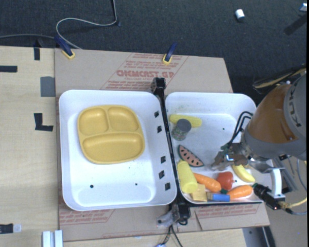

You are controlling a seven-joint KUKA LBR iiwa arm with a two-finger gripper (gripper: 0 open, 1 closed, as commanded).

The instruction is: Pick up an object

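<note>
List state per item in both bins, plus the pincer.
yellow divided plate: flat in left bin, nothing on it
grey can: on its side, right bin
watermelon slice: lying flat
carrot: lying among the toy food
tomato: beside carrot
banana: under the arm
pincer: low in right bin

From my remote station I see the arm (291, 122) as a thick grey body with a broad orange band (270, 118) around it above the wrist. A black cable (240, 123) loops along its inner side. Below the band sits a grey collar, then the small dark metallic gripper (224, 158). A black-and-white fitting (272, 189) projects beneath.
</note>
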